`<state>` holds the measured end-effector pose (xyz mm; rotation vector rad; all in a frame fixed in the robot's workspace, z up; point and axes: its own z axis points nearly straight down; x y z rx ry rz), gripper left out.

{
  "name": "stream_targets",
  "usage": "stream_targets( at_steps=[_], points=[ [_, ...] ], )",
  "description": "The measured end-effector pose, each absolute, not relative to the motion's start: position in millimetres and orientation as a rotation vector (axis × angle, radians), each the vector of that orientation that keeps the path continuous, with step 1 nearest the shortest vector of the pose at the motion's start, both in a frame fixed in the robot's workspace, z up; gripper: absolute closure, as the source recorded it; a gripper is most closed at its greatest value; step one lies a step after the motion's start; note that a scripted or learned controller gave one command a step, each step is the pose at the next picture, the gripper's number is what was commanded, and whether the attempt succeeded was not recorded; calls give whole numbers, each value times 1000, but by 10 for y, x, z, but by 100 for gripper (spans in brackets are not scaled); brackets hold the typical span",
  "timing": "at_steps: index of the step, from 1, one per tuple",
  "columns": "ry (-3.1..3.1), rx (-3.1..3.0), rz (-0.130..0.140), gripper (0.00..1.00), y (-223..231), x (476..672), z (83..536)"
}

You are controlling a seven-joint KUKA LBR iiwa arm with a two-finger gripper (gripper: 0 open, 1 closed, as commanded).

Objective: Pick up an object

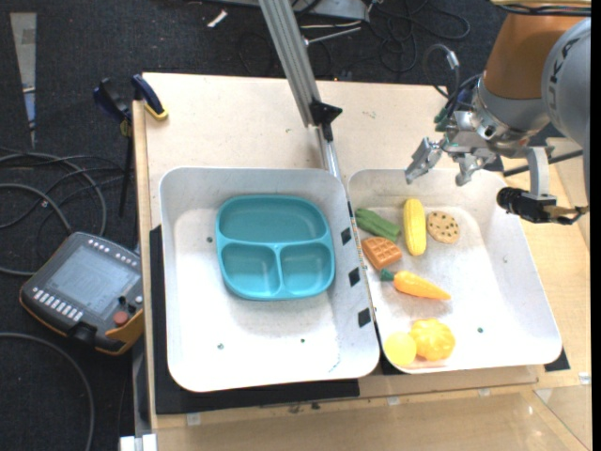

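Beyond the yellow toy [432,338], the claw [445,164] hangs open above the right bin [512,280].

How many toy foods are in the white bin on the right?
6, all in the right bin: green bean, corn, cookie, waffle, carrot in the middle, and a yellow lumpy piece at the front.

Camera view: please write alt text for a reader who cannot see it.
A two-finger gripper with fingers spread open and holding nothing hovers over the far edge of the right white bin, which holds toy foods: a yellow corn cob, round cookie, orange carrot and waffle. The left white bin holds a teal divided plate.
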<state>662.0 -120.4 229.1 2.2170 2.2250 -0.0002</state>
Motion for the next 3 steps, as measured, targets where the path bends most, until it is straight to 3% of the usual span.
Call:
stream_targets(
  at_steps=[1, 3],
  points=[
    [2225, 2217, -1, 0, -1204, 6620, 2291],
    [2222, 2224, -5, 0, -1337, 6582, 1168]
  ],
)
